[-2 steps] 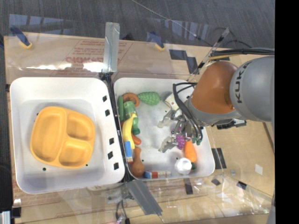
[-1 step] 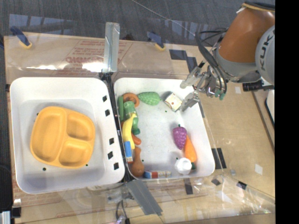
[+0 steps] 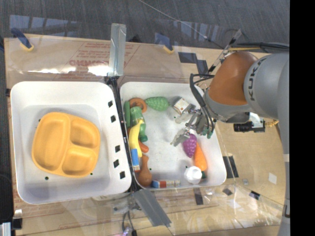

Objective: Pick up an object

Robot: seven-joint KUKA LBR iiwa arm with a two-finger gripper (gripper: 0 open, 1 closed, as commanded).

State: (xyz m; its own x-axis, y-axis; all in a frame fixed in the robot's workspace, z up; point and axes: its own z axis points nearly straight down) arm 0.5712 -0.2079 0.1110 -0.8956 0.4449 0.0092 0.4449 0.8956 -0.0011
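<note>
My gripper (image 3: 188, 126) hangs low in the right bin (image 3: 162, 154), near its right side, with the fingers spread and nothing between them. Just below the fingertips lies a purple bunch of grapes (image 3: 190, 145), and an orange carrot (image 3: 200, 159) lies beside it. A small white and tan block (image 3: 180, 105) sits just above the gripper. A green toy (image 3: 157, 103) lies at the bin's top.
Along the right bin's left wall lies a row of toys: a green and yellow piece (image 3: 136, 127), a blue stick (image 3: 135, 157), a brown piece (image 3: 144, 175). A white bottle (image 3: 193, 174) sits bottom right. The left bin (image 3: 24, 97) holds a yellow divided tray (image 3: 66, 144).
</note>
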